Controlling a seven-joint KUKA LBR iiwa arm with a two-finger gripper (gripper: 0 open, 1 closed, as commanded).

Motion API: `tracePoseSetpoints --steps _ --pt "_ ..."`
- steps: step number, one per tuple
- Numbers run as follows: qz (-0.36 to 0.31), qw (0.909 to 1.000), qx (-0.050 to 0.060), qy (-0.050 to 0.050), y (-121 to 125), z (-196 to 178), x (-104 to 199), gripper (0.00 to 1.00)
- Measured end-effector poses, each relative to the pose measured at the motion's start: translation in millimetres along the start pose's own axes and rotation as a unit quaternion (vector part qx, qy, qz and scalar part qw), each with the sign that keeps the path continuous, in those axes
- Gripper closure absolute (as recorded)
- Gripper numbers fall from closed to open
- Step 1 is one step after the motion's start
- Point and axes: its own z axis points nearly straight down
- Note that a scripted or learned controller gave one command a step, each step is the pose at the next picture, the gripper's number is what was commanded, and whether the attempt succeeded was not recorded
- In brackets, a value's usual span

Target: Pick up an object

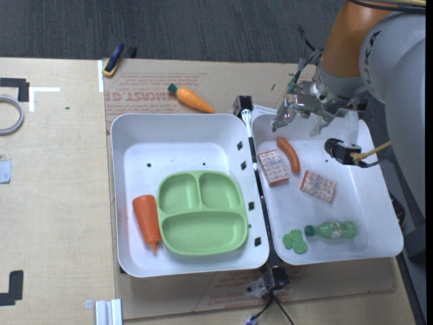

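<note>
I saw the gripper [298, 117] with fingers apart, holding nothing, above the right bin [379, 242] far edge. The sausage [288, 154] lay just below it, touching a small red-patterned packet [272, 166].

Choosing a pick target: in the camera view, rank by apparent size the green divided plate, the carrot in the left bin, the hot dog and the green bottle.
1. green divided plate, clearly largest.
2. carrot in the left bin.
3. green bottle.
4. hot dog, close to the bottle in length, so that order is unsure.

Red sausage [288, 154] lies slantwise in the right bin [379, 202], beside a carton [272, 166].
</note>
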Motion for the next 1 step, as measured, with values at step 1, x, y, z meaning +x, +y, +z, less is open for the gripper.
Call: tracePoseSetpoints --steps 1 --pt "-0.164 0.9865 0.000 0.000 -37.9 -0.9 12.2 0.00"
